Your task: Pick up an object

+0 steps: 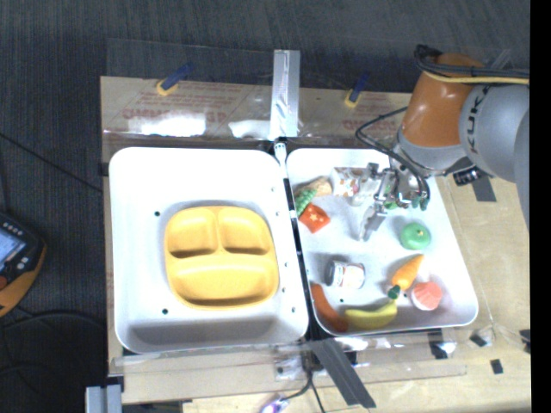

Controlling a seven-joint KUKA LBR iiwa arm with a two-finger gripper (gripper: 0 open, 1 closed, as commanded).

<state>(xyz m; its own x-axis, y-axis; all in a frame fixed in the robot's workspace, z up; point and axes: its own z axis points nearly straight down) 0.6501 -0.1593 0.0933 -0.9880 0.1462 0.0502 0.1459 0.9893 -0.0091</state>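
My gripper hangs over the upper middle of the right bin, its fingers pointing down with nothing seen between them. A green apple lies just to its right. To its left are a red strawberry-like piece and a green-leafed piece. A crumpled clear wrapper sits behind it. Lower down lie a small white jar, a carrot, a banana and a pink round toy.
The left bin holds a yellow divided tray. A metal divider post stands at the back between the bins. The arm's orange band looms over the right bin's back right corner.
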